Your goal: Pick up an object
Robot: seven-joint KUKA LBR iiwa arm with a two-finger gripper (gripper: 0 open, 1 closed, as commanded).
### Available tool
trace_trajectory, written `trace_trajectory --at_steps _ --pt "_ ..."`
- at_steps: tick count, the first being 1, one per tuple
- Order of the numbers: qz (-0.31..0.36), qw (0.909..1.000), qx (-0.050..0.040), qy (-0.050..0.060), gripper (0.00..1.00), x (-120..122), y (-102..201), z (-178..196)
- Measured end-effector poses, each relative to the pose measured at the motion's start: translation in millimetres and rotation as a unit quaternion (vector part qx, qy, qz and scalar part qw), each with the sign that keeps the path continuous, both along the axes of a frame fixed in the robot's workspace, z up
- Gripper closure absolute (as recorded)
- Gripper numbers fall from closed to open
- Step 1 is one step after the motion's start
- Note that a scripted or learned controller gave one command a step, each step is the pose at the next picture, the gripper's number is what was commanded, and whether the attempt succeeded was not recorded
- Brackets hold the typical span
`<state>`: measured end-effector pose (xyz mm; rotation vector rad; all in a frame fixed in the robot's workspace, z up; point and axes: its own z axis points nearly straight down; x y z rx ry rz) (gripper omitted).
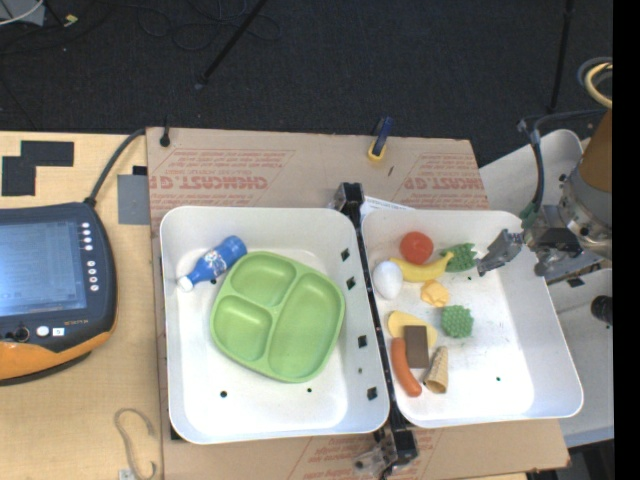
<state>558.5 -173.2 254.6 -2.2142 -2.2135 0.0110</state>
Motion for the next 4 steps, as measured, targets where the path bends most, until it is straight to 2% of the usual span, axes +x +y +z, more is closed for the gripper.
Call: trace_trajectory --at_steps 1,2,4 --pt "0.001 1.0000 -0.0012 -0.006 0.00 2.1 -0.3 5.8" --pt "0.001 1.0000 -0.0004 -0.002 0.00 10.4 -1.8 -52.6" --pt "0.001 1.0000 -0.0002 -0.003 0.00 8.3 12.1 -144.6"
